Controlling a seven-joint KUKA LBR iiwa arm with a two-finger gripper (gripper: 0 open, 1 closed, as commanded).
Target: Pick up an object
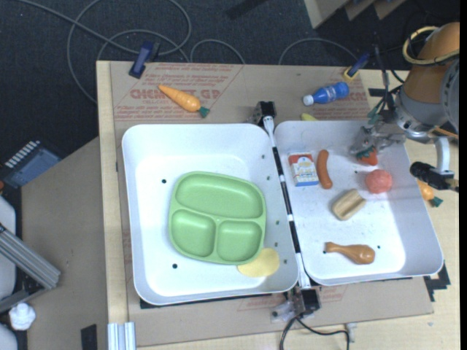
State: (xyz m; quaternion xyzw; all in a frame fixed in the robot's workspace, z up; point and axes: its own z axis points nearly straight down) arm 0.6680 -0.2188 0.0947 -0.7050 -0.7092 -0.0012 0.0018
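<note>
My gripper [365, 149] is low over the far part of the right bin [408, 261], with the grey arm [427, 100] coming in from the upper right. A small red object [370, 159] lies right under the gripper's tip, partly hidden by it. Just in front sits a pink ball [379, 181]. Further into the bin lie a bread roll [348, 204], a brown drumstick [352, 251], a reddish sausage [324, 168] and a small red-and-white carton [302, 169].
The left bin [146, 159] holds a green divided plate [217, 216] and a pale yellow piece [259, 264] at its near edge. On the bench behind the bins lie a toy carrot [182, 98] and a blue bottle [327, 93]. A small orange item [427, 192] rests by the right bin's right rim.
</note>
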